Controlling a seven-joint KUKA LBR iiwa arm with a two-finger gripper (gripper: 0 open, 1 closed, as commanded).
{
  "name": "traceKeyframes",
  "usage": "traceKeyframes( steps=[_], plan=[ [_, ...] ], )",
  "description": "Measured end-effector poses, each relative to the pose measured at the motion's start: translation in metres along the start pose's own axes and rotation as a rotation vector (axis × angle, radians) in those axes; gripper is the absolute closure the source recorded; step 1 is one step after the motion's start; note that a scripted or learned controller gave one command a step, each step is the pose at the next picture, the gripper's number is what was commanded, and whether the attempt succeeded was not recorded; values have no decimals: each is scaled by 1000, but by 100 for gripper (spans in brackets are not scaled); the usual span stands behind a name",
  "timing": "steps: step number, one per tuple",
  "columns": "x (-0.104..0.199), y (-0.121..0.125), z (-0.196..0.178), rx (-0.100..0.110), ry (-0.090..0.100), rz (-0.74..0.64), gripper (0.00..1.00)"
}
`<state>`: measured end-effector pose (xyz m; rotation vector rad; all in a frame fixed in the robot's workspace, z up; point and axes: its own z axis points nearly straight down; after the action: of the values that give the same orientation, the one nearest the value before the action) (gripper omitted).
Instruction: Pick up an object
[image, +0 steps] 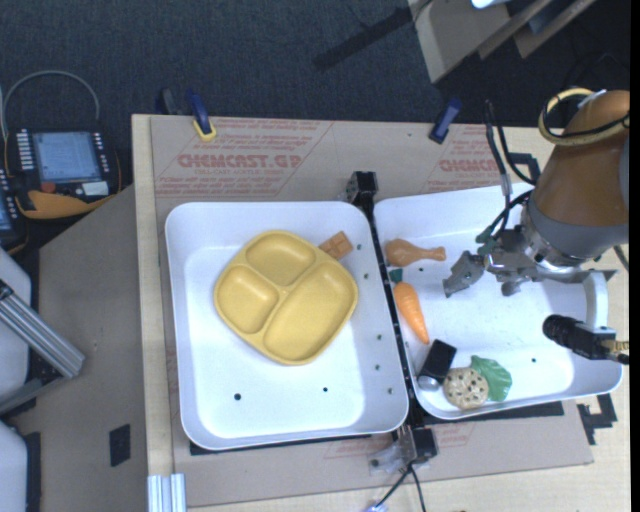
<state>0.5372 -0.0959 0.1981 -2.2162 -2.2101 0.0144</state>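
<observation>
Grey metal, the end effector (485, 272) hangs over the right bin (560, 215), its fingers spread fairly wide with nothing between them. Judging by that, the pick has not yet happened: reaching down, closing and lifting all remain. Using the carrot (410, 311) as landmark, the end effector sits to its right and a little above. The carrot lies near the bin's left wall, long axis running roughly top to bottom, tip pointing toward the lower edge. Just above the carrot rests a toy drumstick (413, 252), long axis left to right. Below the carrot lie a black block (437, 358), a cookie (465, 387) and a green leaf piece (494, 375). Left of the carrot, the other bin (200, 320) holds a yellow divided plate (287, 296).
</observation>
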Motion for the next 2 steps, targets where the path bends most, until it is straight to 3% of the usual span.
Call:
traceKeyframes(
  steps=[1, 2],
  plan=[
    [0, 3, -6, -13, -1, -3, 0],
    [-8, 1, 53, -6, 0, -1, 0]
  ],
)
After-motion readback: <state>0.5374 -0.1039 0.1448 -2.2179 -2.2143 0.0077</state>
